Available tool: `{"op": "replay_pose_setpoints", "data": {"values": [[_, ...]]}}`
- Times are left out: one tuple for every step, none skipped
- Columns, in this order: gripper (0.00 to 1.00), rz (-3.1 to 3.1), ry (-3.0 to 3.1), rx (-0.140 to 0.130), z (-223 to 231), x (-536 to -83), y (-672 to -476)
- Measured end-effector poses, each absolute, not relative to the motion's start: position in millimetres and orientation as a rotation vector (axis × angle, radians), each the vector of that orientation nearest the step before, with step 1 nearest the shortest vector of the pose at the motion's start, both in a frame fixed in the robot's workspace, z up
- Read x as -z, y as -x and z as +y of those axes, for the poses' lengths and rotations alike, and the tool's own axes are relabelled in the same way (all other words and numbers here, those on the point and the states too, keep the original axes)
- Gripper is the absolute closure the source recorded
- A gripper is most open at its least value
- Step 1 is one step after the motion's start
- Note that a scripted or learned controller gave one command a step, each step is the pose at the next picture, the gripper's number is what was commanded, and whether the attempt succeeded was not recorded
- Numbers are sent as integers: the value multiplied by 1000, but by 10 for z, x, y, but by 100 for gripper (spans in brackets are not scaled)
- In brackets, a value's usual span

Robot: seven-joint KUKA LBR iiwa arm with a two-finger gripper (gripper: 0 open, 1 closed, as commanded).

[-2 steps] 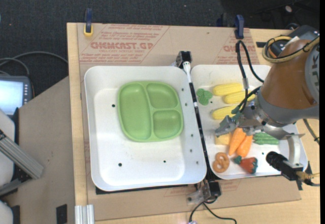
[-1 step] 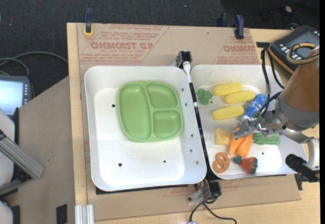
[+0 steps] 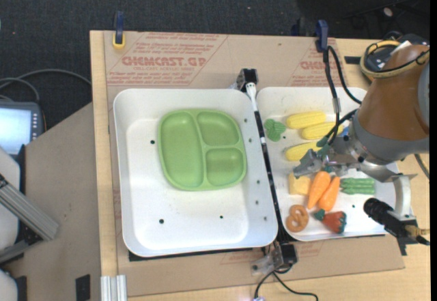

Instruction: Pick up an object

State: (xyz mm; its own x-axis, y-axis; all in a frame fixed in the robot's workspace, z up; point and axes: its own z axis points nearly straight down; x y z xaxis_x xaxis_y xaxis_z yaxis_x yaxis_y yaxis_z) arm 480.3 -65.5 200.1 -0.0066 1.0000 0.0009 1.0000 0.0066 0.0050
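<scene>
The right bin (image 3: 300, 97) holds several toy foods. Two yellow corn cobs (image 3: 306, 119) lie at its back, beside a green leafy piece (image 3: 274, 130). A third yellow piece (image 3: 298, 151) lies just left of my gripper (image 3: 315, 162). The gripper hangs low over the bin's middle, right above the tops of two orange carrots (image 3: 319, 189). A yellow block (image 3: 298, 185) sits left of the carrots and a green pod (image 3: 357, 185) to their right. A pretzel (image 3: 298, 218) and a red piece (image 3: 334, 222) lie at the front. I see nothing lifted.
A green divided plate (image 3: 202, 149) lies in the left bin (image 3: 136, 211). The arm's brown-grey body (image 3: 392, 112) covers the right bin's right side. A black fitting (image 3: 384, 215) juts out at the front right corner. Cables run along the bin's back edge.
</scene>
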Motion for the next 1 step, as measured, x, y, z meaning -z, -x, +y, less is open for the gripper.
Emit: {"op": "replay_pose_setpoints", "data": {"values": [[0, 2221, -2227, 5, -948, -1752, -4782]]}}
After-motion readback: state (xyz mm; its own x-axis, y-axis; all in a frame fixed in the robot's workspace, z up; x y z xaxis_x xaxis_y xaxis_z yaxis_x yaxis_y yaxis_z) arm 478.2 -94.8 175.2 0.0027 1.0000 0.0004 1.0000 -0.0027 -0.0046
